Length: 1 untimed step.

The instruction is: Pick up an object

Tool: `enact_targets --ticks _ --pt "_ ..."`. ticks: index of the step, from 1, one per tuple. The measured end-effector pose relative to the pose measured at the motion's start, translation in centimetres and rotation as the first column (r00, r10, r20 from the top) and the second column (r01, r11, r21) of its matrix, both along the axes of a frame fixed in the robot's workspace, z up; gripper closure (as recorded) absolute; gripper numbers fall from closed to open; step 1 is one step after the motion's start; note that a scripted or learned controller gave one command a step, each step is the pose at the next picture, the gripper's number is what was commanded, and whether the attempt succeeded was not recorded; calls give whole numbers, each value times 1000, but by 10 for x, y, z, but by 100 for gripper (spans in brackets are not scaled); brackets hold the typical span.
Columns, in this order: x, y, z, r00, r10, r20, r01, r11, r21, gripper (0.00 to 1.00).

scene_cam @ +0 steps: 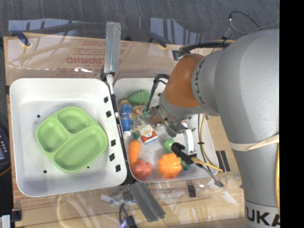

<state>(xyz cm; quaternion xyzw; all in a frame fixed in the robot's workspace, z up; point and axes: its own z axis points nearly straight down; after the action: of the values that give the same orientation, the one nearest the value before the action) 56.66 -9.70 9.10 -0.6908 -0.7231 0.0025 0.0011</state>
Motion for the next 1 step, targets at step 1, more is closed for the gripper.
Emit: enact_targets --ticks 1 --pt "-1 2 7 1000 6 -6 -6 1000 2 100"
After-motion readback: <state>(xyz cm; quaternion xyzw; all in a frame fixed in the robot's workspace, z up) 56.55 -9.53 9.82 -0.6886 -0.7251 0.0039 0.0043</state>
